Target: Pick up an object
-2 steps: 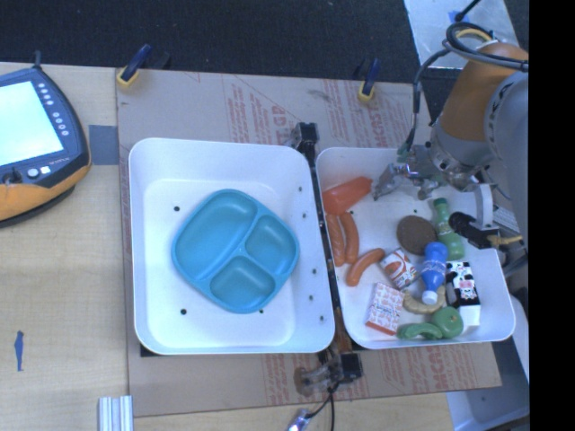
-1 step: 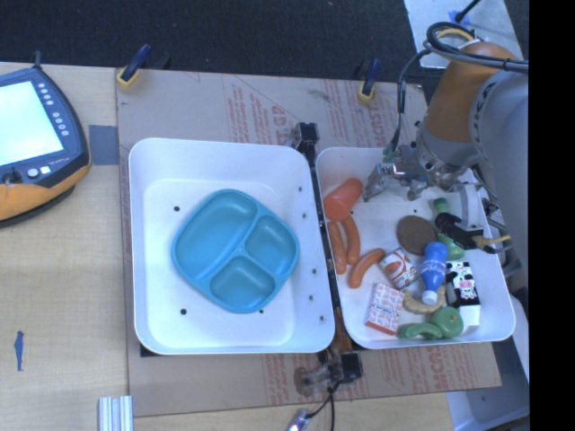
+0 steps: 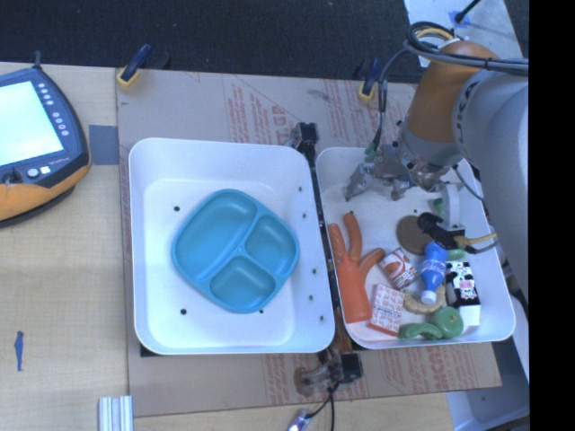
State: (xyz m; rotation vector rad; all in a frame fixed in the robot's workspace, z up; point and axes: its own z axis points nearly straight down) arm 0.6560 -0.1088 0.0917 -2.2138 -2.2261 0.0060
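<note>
At the nearest edge of the tabletop (image 3: 72,268), one metal clamp (image 3: 328,373) is gripping the cardboard sheet (image 3: 225,106) on which two white bins are sitting side by side.

The left bin (image 3: 142,241) is holding one thing, a blue plate (image 3: 235,250) with three compartments, which is lying flat near the middle.

The right bin (image 3: 382,223) is carrying eight loose things, all of them crowding its nearer half. One green ring (image 3: 433,328) is lying closest, against the near wall. One black-and-white carton (image 3: 463,287) is standing just beside it. One red-patterned packet (image 3: 388,308) is leaning on the cuff of one orange glove (image 3: 350,272), whose fingers are pointing to the far end. One yellowish curved piece (image 3: 416,303) is lying between the packet and the ring. One blue bottle (image 3: 432,272) is resting just above it, and one small red-and-white can (image 3: 395,266) is touching the bottle's side. One brown disc (image 3: 413,233) is lying farthest of the eight.

Beyond them, the pincer (image 3: 375,191) is hanging over the bare far end of the right bin. It is standing released, its two fingers spread, and it is grasping nothing.

Farther still, two yellow-and-blue clamps (image 3: 133,68) are biting the sheet's far edge, and one pendant (image 3: 31,142) with a screen is lying at the left.
</note>
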